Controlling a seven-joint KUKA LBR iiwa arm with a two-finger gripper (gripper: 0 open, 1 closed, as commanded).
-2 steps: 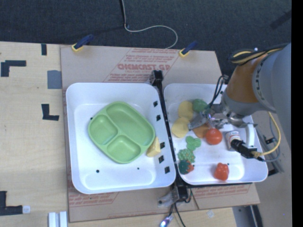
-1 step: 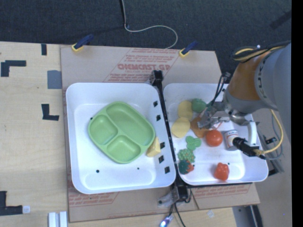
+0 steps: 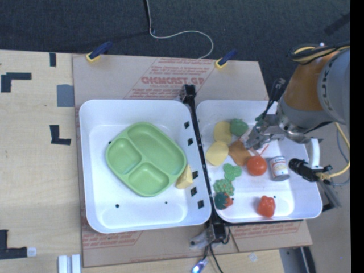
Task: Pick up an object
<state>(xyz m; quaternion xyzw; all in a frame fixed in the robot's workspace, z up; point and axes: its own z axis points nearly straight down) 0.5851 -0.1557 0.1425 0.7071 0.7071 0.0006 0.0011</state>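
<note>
Arm: grey, with an orange band [image 3: 304,92], reaching in from the right over the right bin [image 3: 301,209].
Gripper [image 3: 255,141]: low over the right bin's middle, just above the brown piece [image 3: 239,152] and the tomato [image 3: 256,166]; whether it is clenched or released cannot be told, and no item shows clearly in its grasp.
Right bin contents: two yellow lemon-like pieces [image 3: 223,132] and [image 3: 217,153], green leafy toy [image 3: 239,126], green grapes [image 3: 228,178], small can [image 3: 278,168], red strawberry-like toy [image 3: 265,206], small teal-and-red item [image 3: 222,200].
Left bin [image 3: 96,209]: green divided plate [image 3: 145,159], with a pale yellow wedge [image 3: 185,178] touching its right edge.
Bench: cardboard sheet [image 3: 165,78] under both bins, held by clamps [image 3: 99,51] at the far corners.
</note>
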